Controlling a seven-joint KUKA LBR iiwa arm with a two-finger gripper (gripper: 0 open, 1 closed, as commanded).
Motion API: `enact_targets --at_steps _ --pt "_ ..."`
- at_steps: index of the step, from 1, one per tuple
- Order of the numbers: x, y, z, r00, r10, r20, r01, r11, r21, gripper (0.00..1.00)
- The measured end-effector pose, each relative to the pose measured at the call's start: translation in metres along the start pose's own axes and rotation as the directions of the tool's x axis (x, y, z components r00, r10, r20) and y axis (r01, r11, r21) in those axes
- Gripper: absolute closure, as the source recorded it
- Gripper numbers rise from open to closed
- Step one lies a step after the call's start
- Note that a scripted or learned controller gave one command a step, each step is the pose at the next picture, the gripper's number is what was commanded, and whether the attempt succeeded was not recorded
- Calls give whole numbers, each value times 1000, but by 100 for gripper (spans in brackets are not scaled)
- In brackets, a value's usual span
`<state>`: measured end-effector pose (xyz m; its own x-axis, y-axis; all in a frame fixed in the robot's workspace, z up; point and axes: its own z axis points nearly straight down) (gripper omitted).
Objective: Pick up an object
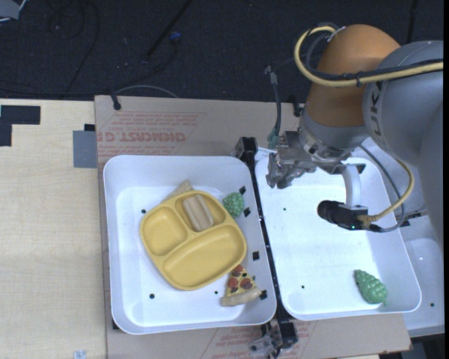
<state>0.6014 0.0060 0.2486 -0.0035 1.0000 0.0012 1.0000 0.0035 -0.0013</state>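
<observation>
My gripper hangs over the far left corner of the right bin, close to the divider between the bins. Its fingers stand slightly apart, open, with nothing between them. A green bumpy toy lies in the right bin's near right corner, well away from the gripper. In the left bin a yellow divided plate holds a tan bread-like piece. A small green broccoli piece sits by the plate's far right edge. A pizza slice lies at the plate's near right.
A tan wedge peeks out behind the plate. A black cable fitting on the arm hangs over the middle of the right bin. Both bins rest on cardboard, with wooden bench to the left.
</observation>
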Motion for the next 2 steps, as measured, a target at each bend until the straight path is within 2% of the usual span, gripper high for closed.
enact_targets --at_steps 1,2 --pt "58 16 15 1000 -2 0 2 1000 2 100" --pt "102 21 24 1000 -1 1 1 1000 1 100"
